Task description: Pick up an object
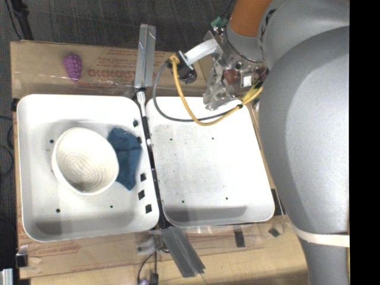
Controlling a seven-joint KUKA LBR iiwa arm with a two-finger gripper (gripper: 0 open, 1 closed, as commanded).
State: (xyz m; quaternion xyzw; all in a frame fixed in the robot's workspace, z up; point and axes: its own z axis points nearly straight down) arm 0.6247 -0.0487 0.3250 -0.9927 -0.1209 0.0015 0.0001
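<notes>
Two things are seen in the left bin [35, 117]: a stiff, light-looking woven bowl [85, 160] and, touching it, a soft blue cloth [126, 156], best pinched at a fold. The gripper [215, 100] hangs over the right bin's [208, 171] far edge, grip unreadable.

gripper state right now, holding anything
gripper: over the far edge of the right bin; cannot be told whether it is open, closed or holding something.
</notes>
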